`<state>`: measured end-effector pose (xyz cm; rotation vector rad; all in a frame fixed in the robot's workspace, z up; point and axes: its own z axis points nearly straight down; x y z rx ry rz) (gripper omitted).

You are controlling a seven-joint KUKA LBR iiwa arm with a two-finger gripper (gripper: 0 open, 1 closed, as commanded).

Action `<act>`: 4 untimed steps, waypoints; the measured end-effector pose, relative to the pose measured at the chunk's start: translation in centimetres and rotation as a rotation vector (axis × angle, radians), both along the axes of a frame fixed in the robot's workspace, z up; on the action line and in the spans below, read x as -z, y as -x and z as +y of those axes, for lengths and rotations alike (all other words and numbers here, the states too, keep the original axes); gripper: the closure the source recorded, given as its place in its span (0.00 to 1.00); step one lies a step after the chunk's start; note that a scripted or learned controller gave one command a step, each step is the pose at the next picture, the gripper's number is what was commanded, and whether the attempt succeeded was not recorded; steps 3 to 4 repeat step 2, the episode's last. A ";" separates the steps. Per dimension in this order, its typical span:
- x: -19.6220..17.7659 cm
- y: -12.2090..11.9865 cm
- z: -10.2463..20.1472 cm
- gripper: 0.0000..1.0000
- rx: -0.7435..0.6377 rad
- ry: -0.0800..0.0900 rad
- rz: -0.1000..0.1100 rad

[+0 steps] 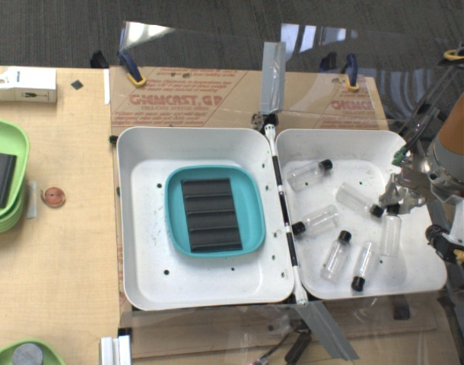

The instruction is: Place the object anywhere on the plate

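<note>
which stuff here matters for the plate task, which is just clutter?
In play:
teal plate, left bin
clear vials, right bin
gripper, low over the right bin's right side

Clutter:
green tray, far left
white box
small orange disc
yellow clamps at the back

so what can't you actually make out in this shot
- Camera view: the pincer sits low at the right bin's far side; its own body hides whether it grips a clear plastic vial with a black cap.
- The grey arm is cut off by the right edge.
- The stacked green trays are cut by the left edge.
</note>
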<state>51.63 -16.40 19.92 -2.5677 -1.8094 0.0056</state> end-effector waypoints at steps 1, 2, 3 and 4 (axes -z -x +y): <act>-0.8 -0.1 0.0 1.00 -0.002 0.001 0.002; -0.8 -0.1 0.0 0.00 -0.002 0.001 0.002; -0.8 -0.1 0.0 0.00 -0.002 0.001 0.002; -0.8 -0.1 0.0 0.00 -0.002 0.001 0.002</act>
